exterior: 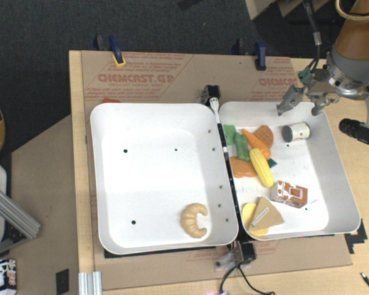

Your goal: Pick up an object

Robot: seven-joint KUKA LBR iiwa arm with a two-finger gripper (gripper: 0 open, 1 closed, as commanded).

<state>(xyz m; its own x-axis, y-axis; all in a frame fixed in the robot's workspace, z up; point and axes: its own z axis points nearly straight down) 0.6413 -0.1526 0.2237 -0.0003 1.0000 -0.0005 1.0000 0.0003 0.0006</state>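
A: Objects, right bin [341, 183]: corn [261, 166], yellow, lying lengthwise near the bin's middle; carrot [256, 141], orange, touching the corn's upper end; green piece [235, 139], along the left wall beside the carrot; orange-brown piece [265, 133], just above the carrot; flat orange piece [242, 168], tucked under the corn's left side.

B: And the rest of that bin?

A: I log a small cylinder [295, 131], cream with a dark end, lying on its side toward the upper right, apart from the pile; a brown-and-white carton [289, 193], below the corn; a tan wedge [265, 217], at the lower edge, touching a yellow piece [248, 213] on its left.

B: Left bin?

A: Left bin [111, 165]: one croissant [195, 219], tan, near the lower right corner; it lies well apart from everything else.

B: Gripper?

A: Gripper [304, 102]: over the right bin's upper rim, above the cylinder; fingers [288, 101] apart, nothing between them; I see no contact with any item. The arm [357, 39], orange band above the wrist, enters from the upper right.

B: Bench?

A: Brown board [80, 134] under both bins; blue clamps [117, 51] on its far edge.
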